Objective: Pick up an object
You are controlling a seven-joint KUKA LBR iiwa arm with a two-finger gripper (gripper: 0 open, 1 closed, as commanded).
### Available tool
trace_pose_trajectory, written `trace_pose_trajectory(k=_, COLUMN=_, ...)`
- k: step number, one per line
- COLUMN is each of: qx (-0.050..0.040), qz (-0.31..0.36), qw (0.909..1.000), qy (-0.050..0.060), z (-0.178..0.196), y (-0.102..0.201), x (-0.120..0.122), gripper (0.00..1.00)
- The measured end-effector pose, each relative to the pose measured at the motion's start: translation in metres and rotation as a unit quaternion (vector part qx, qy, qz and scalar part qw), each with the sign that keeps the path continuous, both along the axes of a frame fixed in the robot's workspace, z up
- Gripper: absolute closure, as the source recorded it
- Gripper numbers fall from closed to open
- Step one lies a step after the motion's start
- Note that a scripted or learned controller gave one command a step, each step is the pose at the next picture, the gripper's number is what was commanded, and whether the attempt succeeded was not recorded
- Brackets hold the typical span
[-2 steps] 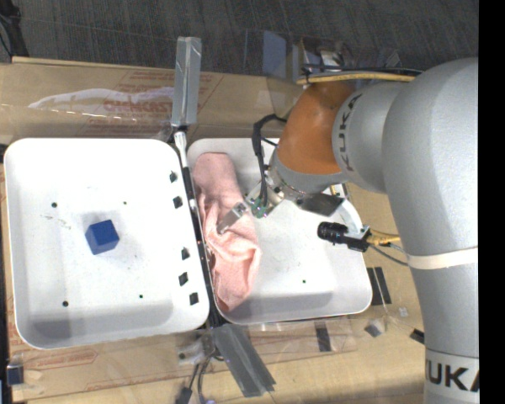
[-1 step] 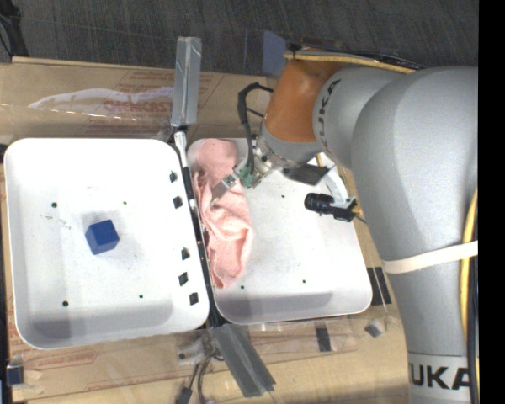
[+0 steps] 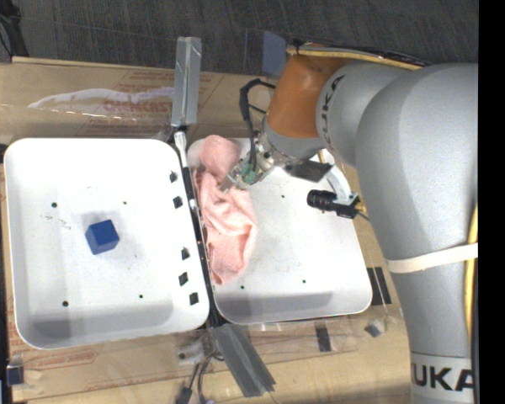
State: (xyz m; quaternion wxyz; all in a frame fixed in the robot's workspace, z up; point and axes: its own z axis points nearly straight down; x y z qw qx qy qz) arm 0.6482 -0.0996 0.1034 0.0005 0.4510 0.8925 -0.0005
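Two shallow white bins (image 3: 34, 310) fill the bench. At centre-left, a small blue cube (image 3: 103, 236) sits in the left bin. A crumpled pink cloth (image 3: 223, 217) lies against the right bin's left wall. Above it, the gripper (image 3: 242, 175) touches the cloth's upper edge; its opening cannot be judged.
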Motion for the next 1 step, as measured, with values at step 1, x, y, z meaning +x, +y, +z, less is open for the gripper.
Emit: trace_pose_trajectory(k=1, qx=0.0002, qz=-0.085, qw=0.9964, qy=0.000, z=0.1477, y=0.0496, x=0.0090, gripper=1.00)
